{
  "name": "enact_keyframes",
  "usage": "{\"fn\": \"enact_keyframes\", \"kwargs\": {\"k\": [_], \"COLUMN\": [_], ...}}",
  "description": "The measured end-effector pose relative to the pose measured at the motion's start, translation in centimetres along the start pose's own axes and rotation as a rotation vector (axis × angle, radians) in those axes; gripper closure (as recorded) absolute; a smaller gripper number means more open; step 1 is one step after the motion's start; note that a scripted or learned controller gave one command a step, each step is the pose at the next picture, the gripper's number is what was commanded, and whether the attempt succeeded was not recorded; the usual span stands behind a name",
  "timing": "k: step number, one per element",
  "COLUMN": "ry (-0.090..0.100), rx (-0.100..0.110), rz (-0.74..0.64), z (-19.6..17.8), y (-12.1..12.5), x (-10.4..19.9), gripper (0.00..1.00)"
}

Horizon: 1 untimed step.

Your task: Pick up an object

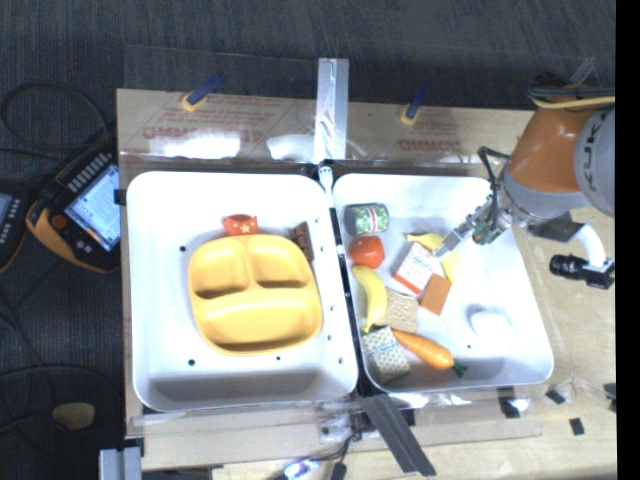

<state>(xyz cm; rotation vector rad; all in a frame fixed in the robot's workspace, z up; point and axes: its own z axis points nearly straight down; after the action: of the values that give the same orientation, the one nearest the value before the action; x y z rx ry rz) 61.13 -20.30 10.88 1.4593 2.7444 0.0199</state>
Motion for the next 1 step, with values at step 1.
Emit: {"fn": "enact_keyframes", "kwargs": {"k": [1], "ry": [0.020], "rx": [0.027], "rz": [0.134], "z": [-9.11], "y": [6.08], "x": [-0.97], "gripper": [1.00]}}
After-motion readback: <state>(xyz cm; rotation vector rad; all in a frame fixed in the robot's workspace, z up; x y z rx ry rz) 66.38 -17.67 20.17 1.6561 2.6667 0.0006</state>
